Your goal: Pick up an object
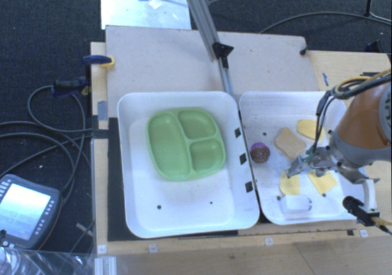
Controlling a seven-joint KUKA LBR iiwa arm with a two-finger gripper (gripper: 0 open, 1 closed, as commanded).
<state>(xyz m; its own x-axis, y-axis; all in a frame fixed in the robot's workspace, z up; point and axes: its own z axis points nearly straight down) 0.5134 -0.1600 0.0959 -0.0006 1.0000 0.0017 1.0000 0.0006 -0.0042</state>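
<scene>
The arm (367, 127) reaches in from the right of the frame over the right bin (263, 206). Its pincer (298, 166) hangs low among yellow pieces (290, 185); whether it grips anything cannot be told. A tan block (289, 143) lies just above it, a purple ball (260, 153) to its left. A green tray (185, 143) sits in the left bin (141, 206) on the table (184, 53).
</scene>
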